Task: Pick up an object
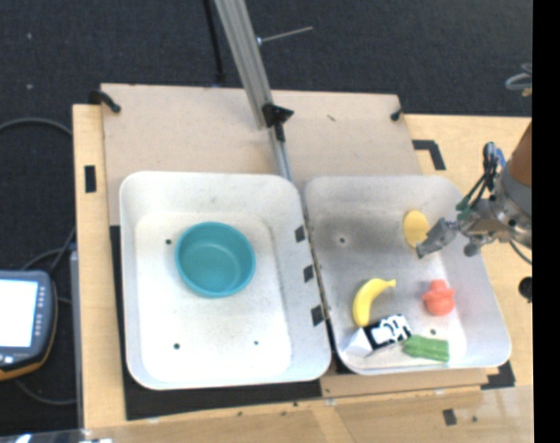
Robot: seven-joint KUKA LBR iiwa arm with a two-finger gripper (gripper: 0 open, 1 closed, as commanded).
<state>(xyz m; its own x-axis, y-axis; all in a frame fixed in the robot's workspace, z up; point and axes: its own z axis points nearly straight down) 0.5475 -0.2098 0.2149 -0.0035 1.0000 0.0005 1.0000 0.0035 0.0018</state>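
The gripper point(438, 240) hangs over the right bin point(353, 201), just beside the yellow lemon-shaped object point(414, 226); whether it touches the object, or how it is set, cannot be told from this angle. Nothing shows clearly held in it. Taking the right bin as landmark: the lemon-shaped object lies in its upper middle, a banana point(370, 299) near its centre, a red object point(437, 297) toward its right side, a green object point(426, 348) and a black-and-white item point(387, 330) at its near edge. Left of it, the left bin point(150, 275) holds a teal bowl point(215, 258).
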